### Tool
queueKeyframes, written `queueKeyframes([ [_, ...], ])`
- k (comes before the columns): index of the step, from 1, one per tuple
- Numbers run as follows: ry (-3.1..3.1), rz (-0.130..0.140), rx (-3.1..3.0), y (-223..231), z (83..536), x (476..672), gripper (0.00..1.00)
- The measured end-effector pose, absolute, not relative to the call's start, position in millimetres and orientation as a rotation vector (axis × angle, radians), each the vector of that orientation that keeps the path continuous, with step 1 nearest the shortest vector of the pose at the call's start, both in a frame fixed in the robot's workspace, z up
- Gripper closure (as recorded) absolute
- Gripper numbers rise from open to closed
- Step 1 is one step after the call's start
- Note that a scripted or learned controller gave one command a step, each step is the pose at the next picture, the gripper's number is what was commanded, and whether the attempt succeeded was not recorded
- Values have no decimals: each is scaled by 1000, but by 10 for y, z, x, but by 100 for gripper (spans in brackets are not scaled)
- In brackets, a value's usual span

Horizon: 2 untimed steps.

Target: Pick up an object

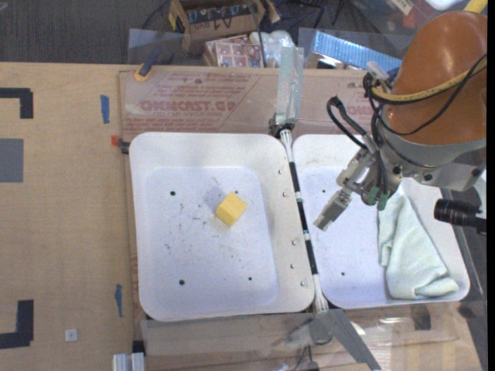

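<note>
Wooden bench, cluttered dark floor

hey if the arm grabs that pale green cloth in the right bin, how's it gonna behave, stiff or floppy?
Probably floppy: the cloth lies crumpled in soft folds along the right bin, so it would likely drape and hang if lifted. It looks thin, so likely light. Pushed, it would probably bunch up rather than slide as one piece.

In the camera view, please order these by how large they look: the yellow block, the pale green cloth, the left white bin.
1. left white bin, clearly the largest.
2. pale green cloth, lying in the right bin.
3. yellow block, the smallest, lying in the left bin.
No two look alike in size.
</note>
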<state>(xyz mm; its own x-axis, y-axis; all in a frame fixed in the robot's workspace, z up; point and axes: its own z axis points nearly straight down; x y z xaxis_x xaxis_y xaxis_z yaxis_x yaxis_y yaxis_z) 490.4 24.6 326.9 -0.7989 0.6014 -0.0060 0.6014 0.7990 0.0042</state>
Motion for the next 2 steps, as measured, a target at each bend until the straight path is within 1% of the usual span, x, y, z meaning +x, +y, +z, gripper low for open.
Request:
queueKeyframes([
  [1, 3107, 0, 397, -832, 3314, 4808, 0],
  [2, 3126, 2, 266, 362, 3095, 4804, 0],
])
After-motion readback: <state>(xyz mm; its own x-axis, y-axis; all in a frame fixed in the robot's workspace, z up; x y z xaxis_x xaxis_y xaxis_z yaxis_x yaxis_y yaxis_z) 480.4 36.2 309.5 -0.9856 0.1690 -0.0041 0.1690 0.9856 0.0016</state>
